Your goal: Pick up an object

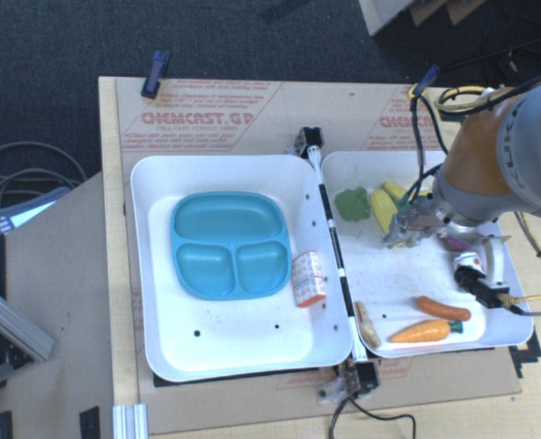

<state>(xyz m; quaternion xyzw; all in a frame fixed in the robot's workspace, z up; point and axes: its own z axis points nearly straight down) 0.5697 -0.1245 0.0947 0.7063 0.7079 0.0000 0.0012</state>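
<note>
The arm (503,158) comes in from the right, its orange band above the right bin (362,273). The gripper (404,230) is down in the far half of that bin, fingertips at or just above the floor — whether it is parted or closed cannot be told, for the metal tip is small and blurred against the white.

Just left of the gripper stands a yellow corn (383,208), touching or nearly touching it. Past the corn, further left, lies a green leafy piece (352,203), beside the corn. A second yellow bit (396,190) peeps out behind the gripper, on the far side. A pink-purple thing (456,241) shows to the gripper's right, partly under the arm; what it is cannot be made out.

Nearer the camera than the gripper, well apart from it, lie a red sausage (442,308) and an orange carrot (420,332), side by side along the near wall. In the near left corner, against the divider, rests a brown-and-white piece (366,324).

Across the divider, to the gripper's left, the left bin (216,341) holds a blue tray (230,243) with three compartments. A small can (309,278) with a red-and-white label lies on its side just beside the tray's right edge — between tray and divider.
</note>
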